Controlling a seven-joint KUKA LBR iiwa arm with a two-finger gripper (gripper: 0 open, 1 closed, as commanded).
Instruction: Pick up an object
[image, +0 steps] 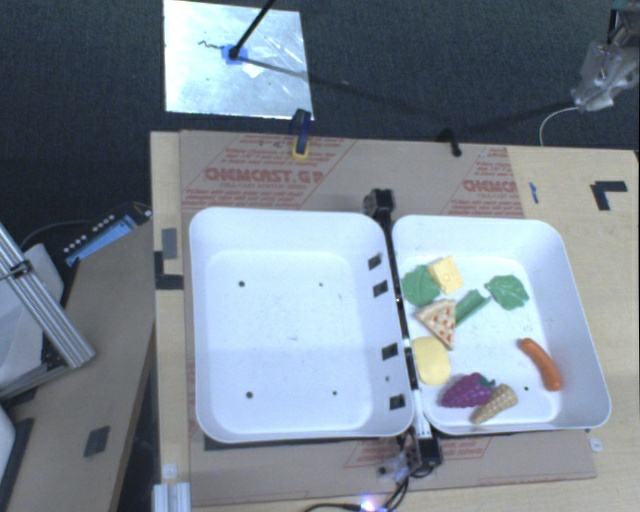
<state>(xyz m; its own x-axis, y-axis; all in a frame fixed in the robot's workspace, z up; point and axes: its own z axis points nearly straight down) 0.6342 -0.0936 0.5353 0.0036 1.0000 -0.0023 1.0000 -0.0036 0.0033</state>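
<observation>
On the bench (330, 160), a flat board printed with red lettering carries two shallow white bins side by side, joined along a dark hinge strip with small black clips. Of these, the left bin (290, 320) shows a bare white floor with a few small dark dots, while the right bin (560, 260) holds a cluster of toy foods. Near its inner wall lies a green leafy piece (420, 286), touching a yellow cheese block (446, 274); just below them sits a pizza slice (439, 322) beside a green pepper-like piece (470, 304). A second green leaf (508, 291) rests further right, apart from the others. Lower down are a pale yellow lump (432, 361), a bunch of purple grapes (466, 389) and, touching the grapes, a tan cone (496, 402). An orange carrot (540, 363) lies alone toward the outer wall. Beyond the bench the floor is dark carpet, with a shiny silver sheet (236, 60) at the top and a thin dark cable crossing it; a blue-and-yellow clamp (300, 135) grips the board's far edge. At the upper right corner, well away from both bins, hangs the gripper (601, 78), blurred and partly cut off, so whether it is spread or closed cannot be told. A metal frame (40, 310) stands at the left.
</observation>
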